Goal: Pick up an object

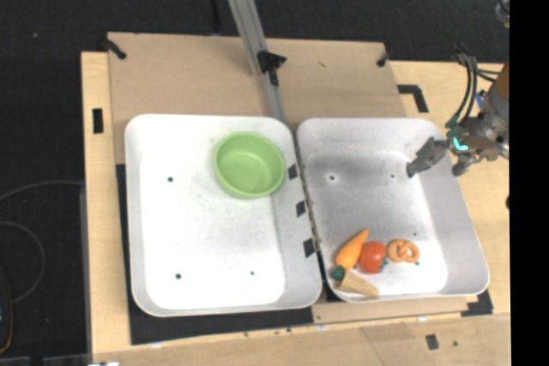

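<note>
Gripper (pixel 443 159) open over right bin's (pixel 446 210) rim — toys (pixel 375 257) well apart.

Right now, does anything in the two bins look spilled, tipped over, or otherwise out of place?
Nothing stands out. The green bowl sits upright in the left bin. The carrot, tomato, pretzel and cone crowd the right bin's near corner. The end effector hovers at that bin's right edge.
</note>
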`<state>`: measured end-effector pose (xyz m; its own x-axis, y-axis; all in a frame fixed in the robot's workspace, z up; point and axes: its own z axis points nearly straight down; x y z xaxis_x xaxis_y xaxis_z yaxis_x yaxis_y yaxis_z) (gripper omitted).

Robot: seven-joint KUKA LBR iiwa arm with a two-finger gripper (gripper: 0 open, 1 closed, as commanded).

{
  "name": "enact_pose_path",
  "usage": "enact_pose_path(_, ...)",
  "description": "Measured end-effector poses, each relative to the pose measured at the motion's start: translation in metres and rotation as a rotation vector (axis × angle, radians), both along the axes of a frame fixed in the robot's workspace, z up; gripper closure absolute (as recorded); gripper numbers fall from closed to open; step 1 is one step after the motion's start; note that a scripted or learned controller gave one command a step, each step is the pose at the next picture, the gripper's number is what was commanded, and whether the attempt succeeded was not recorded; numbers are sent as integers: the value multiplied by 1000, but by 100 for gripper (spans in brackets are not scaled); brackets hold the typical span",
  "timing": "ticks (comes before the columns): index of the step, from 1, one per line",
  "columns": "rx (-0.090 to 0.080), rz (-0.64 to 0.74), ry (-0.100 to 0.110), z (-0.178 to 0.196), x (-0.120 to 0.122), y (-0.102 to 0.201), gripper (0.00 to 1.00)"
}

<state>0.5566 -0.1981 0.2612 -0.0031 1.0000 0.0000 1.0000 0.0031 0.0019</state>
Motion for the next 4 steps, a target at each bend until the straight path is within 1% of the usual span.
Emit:
enact_pose_path(1,-2,-4,6,-49,-1,-11,0)
enact_pose_path(2,-2,-5,5,-93,4,-12,0)
enact_pose_path(3,-1,-5,7,-156,2,-8,0)
enact_pose_path(4,-2,-10,-3,-140,5,-9,100)
